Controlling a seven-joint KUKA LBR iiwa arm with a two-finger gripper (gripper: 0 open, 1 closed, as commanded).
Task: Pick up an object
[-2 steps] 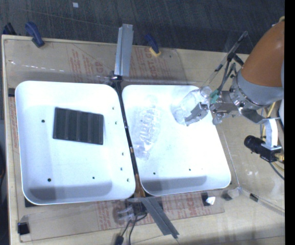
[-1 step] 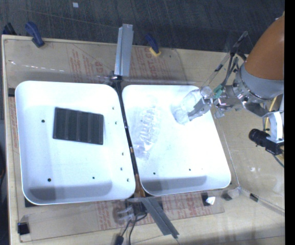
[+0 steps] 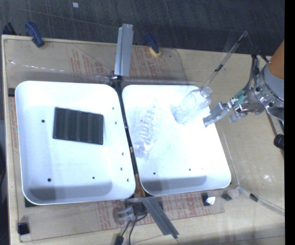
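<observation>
Clear plastic bottle [image 3: 191, 105] lies in the upper right part of the right bin [image 3: 216, 175], close to that bin's far right corner, with its cap end pointing up and to the right and its wider body down and to the left. Its long axis therefore runs on a slant, roughly in line with the direction from which the arm comes in. The hand [image 3: 212, 116] sits just beside the bottle's lower right side, at the bin's right rim, so the bottle lies immediately to its left and slightly above in the view. Whether anything is caught in the hand cannot be told: the tip is small and dark, and the bottle looks beside it rather than within it. A second clear, crumpled plastic piece [image 3: 146, 129] lies near the left wall of the same bin, well apart from the hand. The left bin [image 3: 30, 182] holds a dark ribbed rectangular block [image 3: 78, 126], farthest away. By my reading, the bottle is the nearest candidate, and a grasp across its slanted body would be needed.
</observation>
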